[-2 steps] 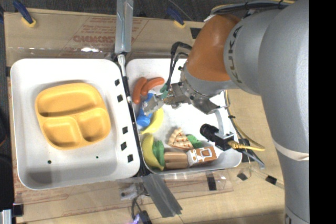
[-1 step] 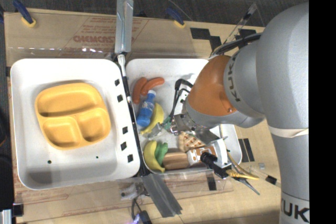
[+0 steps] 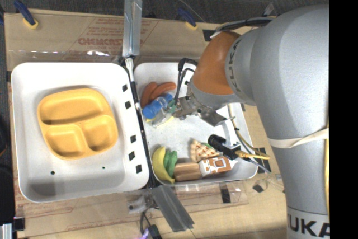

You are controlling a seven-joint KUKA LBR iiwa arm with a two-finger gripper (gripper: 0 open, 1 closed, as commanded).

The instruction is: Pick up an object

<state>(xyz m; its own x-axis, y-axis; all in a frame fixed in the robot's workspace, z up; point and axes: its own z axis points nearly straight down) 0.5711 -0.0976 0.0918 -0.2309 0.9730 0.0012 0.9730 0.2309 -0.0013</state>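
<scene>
The jaws sit low in the right bin (image 3: 173,136), and I cannot tell whether they are parted or clenched. A blue bottle (image 3: 152,110) lies just beside them at 9 o'clock, with a reddish-brown piece (image 3: 159,89) at 11 o'clock. A banana (image 3: 159,163) and a brown carton (image 3: 215,166) lie toward 6 o'clock, and farther out at 9 o'clock the left bin (image 3: 33,179) holds a yellow divided tray (image 3: 75,120).

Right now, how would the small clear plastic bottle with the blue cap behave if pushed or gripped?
Lying on its side, the small clear plastic bottle would probably roll when pushed. It looks thin-walled, so likely light and may dent or slip from a squeeze. The reddish-brown curved toy beside it might block rolling.
</scene>
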